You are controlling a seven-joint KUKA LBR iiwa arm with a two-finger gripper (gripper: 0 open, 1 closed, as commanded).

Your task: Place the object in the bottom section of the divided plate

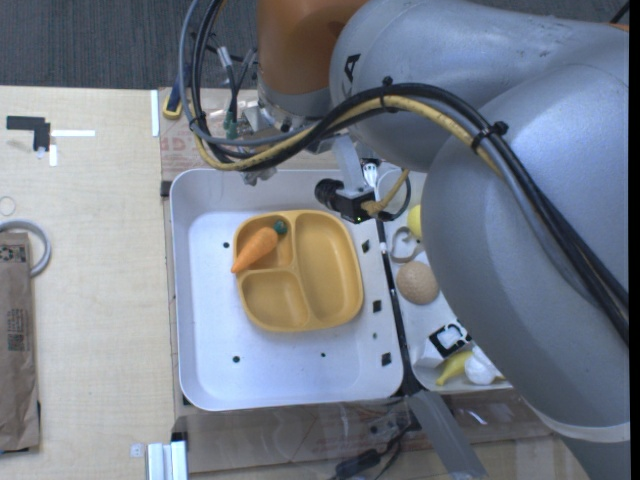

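A yellow divided plate lies in the left white bin. An orange toy carrot with a green top rests in the plate's upper-left section, tilted so its tip hangs over the left rim. The plate's bottom-left section and its large right section hold nothing. My gripper hangs under the orange-banded wrist at the bin's far edge, above and behind the carrot and apart from it. Cables cover most of it.
The right bin, mostly under the arm, holds a tan egg-shaped thing, a yellow piece, a banana-like yellow item and a white lump. A brown paper bag lies on the bench at far left.
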